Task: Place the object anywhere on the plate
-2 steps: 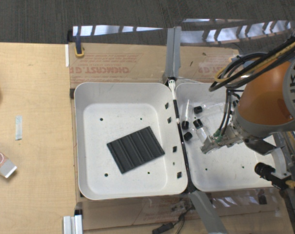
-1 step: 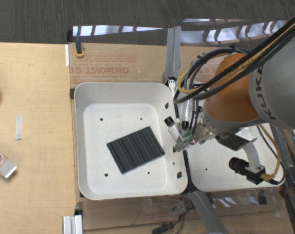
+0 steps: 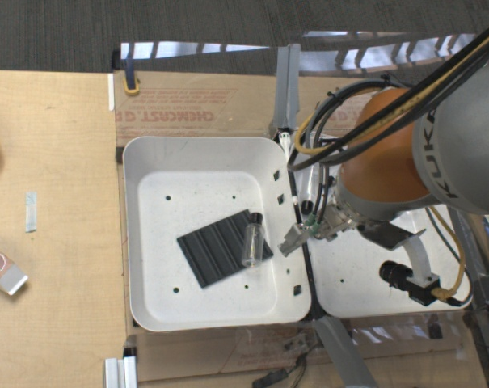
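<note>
A dark grey ribbed plate (image 3: 218, 249) lies tilted in the left white bin (image 3: 147, 217). A small clear tube with a black cap (image 3: 252, 241) rests on the plate's right end, lying roughly lengthwise toward me. My gripper (image 3: 293, 239) hangs just right of the tube, over the wall between the two bins, a short gap away from the tube. Nothing shows in its grasp. The grey arm with its orange band (image 3: 381, 160) covers much of the right bin.
The right white bin (image 3: 365, 293) lies under the arm, with a black cable connector (image 3: 406, 281) over it. Cables loop above the wrist. On the bench at left lie a small wrapped item (image 3: 3, 269) and a grey strip (image 3: 31, 212).
</note>
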### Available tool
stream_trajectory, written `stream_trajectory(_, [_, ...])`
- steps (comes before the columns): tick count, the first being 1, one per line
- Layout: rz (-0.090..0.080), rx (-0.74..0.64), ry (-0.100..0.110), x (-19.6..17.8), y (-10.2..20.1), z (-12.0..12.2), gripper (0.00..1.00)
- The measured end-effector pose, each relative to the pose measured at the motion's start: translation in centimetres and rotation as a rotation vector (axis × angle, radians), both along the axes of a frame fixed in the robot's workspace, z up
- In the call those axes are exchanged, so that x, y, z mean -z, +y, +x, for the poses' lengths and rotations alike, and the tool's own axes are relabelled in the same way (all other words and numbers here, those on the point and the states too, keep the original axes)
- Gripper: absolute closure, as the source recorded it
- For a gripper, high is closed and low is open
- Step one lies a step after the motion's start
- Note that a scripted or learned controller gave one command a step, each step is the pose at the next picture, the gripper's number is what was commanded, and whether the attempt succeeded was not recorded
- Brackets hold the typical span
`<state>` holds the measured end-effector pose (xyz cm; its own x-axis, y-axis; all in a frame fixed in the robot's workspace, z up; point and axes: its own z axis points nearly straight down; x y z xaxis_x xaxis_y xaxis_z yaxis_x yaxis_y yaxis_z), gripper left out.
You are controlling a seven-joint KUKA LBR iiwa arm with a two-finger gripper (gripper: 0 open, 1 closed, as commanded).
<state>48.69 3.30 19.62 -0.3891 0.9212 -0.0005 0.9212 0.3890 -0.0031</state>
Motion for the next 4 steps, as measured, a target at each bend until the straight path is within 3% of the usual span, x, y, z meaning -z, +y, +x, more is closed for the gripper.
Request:
stream_trajectory(1, [-0.001, 0.115, 0.000, 0.6, 3.8, 4.3, 0.00])
stream_trajectory(2, [-0.002, 0.076, 0.000, 2.1, 10.3, 8.1, 0.00])
stream_trajectory(3, [-0.003, 0.276, -0.002, 6.0, 12.4, 15.8, 0.00])
stream_trajectory(4, [-0.003, 0.576, -0.002, 7.1, 18.7, 16.0, 0.00])
